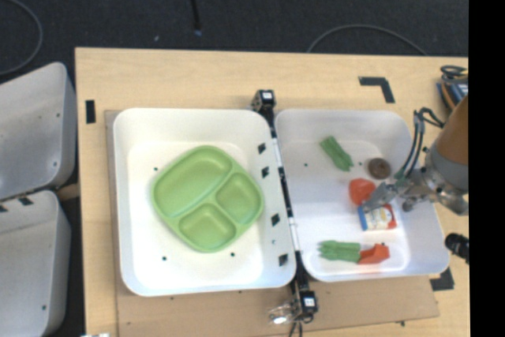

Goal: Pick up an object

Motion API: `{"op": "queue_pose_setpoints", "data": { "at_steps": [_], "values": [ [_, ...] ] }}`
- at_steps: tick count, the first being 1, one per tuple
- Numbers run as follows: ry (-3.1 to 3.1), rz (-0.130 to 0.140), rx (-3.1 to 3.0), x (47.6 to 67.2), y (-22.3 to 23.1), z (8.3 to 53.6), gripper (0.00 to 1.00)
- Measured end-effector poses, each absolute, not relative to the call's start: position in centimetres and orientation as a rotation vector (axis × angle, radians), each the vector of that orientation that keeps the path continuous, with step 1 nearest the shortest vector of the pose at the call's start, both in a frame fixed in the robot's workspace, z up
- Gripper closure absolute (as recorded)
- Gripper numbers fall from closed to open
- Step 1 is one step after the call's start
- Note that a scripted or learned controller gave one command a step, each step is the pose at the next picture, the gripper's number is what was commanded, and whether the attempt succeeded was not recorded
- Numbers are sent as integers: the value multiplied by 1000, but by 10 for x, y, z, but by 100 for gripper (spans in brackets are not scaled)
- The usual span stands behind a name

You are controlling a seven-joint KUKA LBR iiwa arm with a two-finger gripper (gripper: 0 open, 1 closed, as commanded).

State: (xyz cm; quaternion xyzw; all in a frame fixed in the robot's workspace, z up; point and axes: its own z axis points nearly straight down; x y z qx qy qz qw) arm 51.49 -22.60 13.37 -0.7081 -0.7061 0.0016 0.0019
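My gripper [384, 196] hangs over the right bin [316, 205], reaching in from the right. It sits just right of a red object [360, 189] and above a small blue, white and red packet [379, 218]. A brown round piece [379, 167] lies just beyond it. A green item [337, 152] lies toward the back of the bin. Near the front lie another green item [339, 250] and a red piece [375, 253], side by side. I see nothing held.
The left bin [134, 249] holds a green divided plate [207, 197]. A black-clipped divider [278, 185] separates the two bins. Cables [414, 142] trail by the arm at the right bin's far right corner.
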Motion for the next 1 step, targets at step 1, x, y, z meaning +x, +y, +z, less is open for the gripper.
{"op": "queue_pose_setpoints", "data": {
  "at_steps": [1],
  "values": [
    [-2218,-3,-2231,517,-228,149,100]
  ]
}}
